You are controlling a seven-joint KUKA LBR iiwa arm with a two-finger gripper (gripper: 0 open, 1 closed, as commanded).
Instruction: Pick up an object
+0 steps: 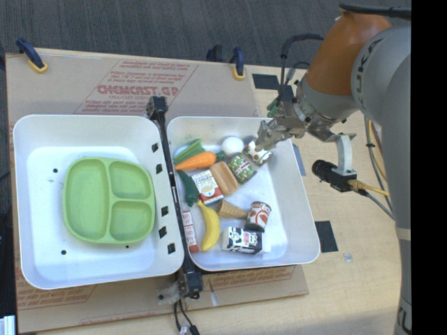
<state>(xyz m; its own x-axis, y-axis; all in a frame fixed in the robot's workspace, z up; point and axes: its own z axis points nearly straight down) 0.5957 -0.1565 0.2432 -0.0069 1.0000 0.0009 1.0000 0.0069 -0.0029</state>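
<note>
The right bin point(297, 194) holds a pile of toy food. In it lie a white egg point(232, 144), an orange carrot point(195, 161), a hot dog point(225, 178), a green packet point(242, 166), a red-and-white carton point(204, 185), a banana point(208, 225), a cone point(232, 209), a small can point(258, 214) and a black-and-white milk carton point(242, 240). My gripper point(264, 147) hangs low over the bin's far right part, just right of the egg and right above the green packet's upper end. The arm comes in from the right.
The left bin point(28, 187) holds a green divided plate point(110, 199). A black clip strip point(167, 187) runs along the seam between the bins. A black cable box point(335, 175) hangs off the arm beyond the right bin's wall.
</note>
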